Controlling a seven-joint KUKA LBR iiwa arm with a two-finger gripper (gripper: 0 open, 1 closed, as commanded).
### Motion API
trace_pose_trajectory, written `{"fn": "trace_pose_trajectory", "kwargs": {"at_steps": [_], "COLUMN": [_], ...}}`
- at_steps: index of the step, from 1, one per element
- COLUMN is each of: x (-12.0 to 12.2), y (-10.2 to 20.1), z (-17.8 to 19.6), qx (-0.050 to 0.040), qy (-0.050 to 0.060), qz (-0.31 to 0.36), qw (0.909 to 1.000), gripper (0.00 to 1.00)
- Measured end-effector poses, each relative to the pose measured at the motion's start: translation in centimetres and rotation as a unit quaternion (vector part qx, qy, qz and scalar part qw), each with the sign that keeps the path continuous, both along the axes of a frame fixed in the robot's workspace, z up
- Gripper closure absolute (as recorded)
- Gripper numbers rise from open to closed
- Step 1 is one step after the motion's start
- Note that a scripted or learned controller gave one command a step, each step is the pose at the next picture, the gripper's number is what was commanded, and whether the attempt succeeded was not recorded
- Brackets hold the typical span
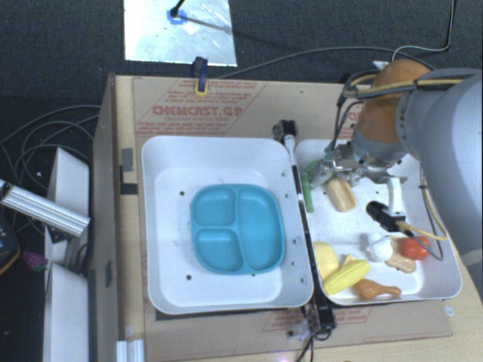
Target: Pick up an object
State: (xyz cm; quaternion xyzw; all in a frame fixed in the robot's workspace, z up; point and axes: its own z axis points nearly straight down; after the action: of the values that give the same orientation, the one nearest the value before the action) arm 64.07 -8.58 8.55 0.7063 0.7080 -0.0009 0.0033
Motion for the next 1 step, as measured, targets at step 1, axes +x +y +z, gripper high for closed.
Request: {"fn": "trace_pose_trajectory", "kwargs": {"at_steps": [1], "x": [0.02], "y": [0.24], "z": [1.01], "qx": [0.0024], "qy": [0.001], "qz": [0.001], "qw": [1.0000], "gripper": [1.00]}}
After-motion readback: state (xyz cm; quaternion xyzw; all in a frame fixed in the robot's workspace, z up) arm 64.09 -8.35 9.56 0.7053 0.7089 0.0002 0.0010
